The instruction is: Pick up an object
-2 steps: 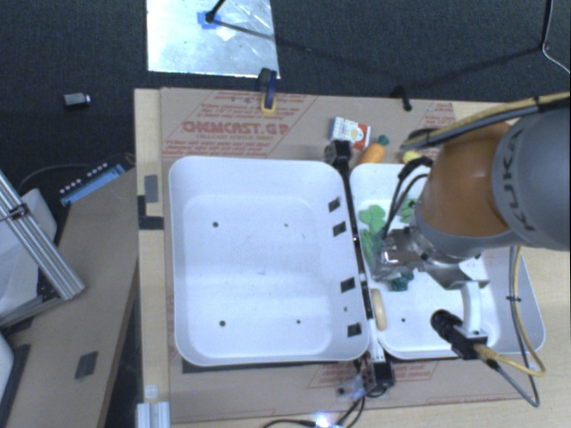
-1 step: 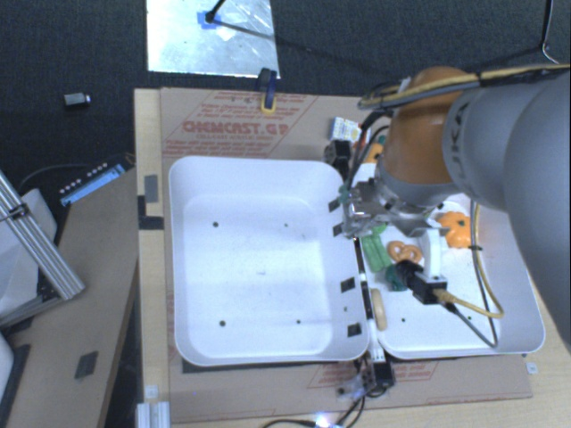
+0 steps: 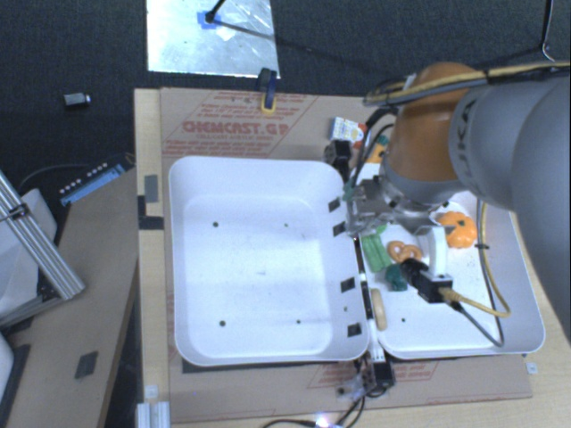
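Two bins on the table; arm (image 3: 500, 141) is working low over the right bin (image 3: 500, 328).
Tool (image 3: 370, 212) is hanging at centre-right of frame, state unreadable. Objects are clustering beneath it: green piece (image 3: 375, 255), orange item (image 3: 459, 230), tan stick (image 3: 378, 308). Risk: crowding near the bin wall is likely causing a glancing, empty grasp.

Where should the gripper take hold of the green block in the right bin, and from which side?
Probably across the green block at its middle, coming straight down from above. It lies flat and long, running roughly toward the camera, so its narrow width suits a two-finger grip. The bin wall sits close on its left and a pretzel-shaped toy on its right, leaving little side room.
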Robot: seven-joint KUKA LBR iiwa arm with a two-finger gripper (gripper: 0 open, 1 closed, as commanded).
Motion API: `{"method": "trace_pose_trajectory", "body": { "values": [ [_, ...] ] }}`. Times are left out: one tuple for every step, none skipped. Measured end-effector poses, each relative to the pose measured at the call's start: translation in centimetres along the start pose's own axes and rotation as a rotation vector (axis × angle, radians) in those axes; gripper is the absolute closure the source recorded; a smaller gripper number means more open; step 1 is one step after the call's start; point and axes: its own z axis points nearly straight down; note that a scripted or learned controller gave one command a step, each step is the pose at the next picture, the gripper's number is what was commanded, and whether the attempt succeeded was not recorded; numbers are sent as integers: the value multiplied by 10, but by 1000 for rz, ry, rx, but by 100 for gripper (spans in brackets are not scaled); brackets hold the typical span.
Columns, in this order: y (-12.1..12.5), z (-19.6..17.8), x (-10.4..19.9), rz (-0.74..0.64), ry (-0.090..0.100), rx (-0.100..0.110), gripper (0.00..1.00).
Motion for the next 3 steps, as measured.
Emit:
{"method": "trace_pose_trajectory", "body": {
  "values": [
    [37, -13, 56, 1, 0, 0, 100],
    [8, -151, 96, 2, -5, 9, 100],
    [72, -183, 104, -1, -1, -3, 100]
  ]
}}
